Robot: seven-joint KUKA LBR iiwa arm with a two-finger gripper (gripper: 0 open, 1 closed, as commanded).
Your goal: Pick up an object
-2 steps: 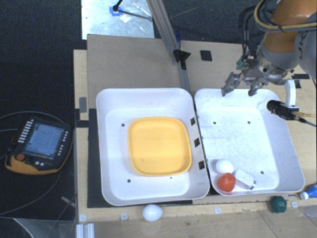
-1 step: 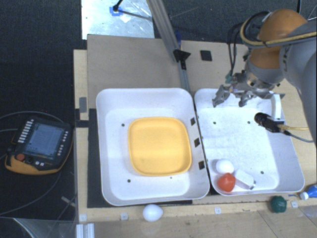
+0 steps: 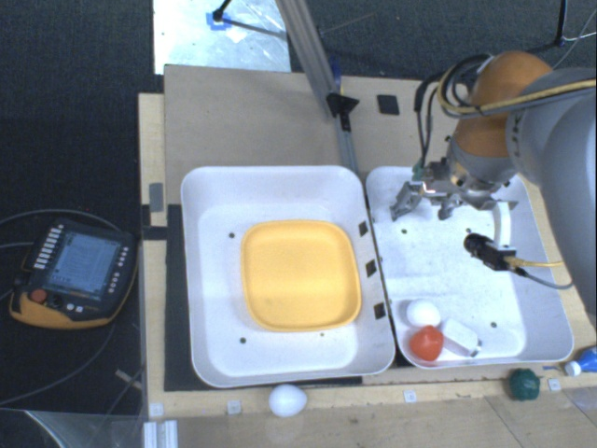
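The fingers [image 3: 401, 203] of the grey two-finger gripper [image 3: 425, 200] stand apart, with nothing between them, above the far part of the right shallow white bin [image 3: 541, 278]. In the near corner of this bin lie a small white ball [image 3: 423, 313], a red round object [image 3: 427, 343] touching it, and a white flat block [image 3: 460, 337] just beside. The left white bin [image 3: 210, 250] holds a square yellow plastic plate [image 3: 300, 274]. A white egg-shaped object [image 3: 287, 400] rests on the surface before the bins.
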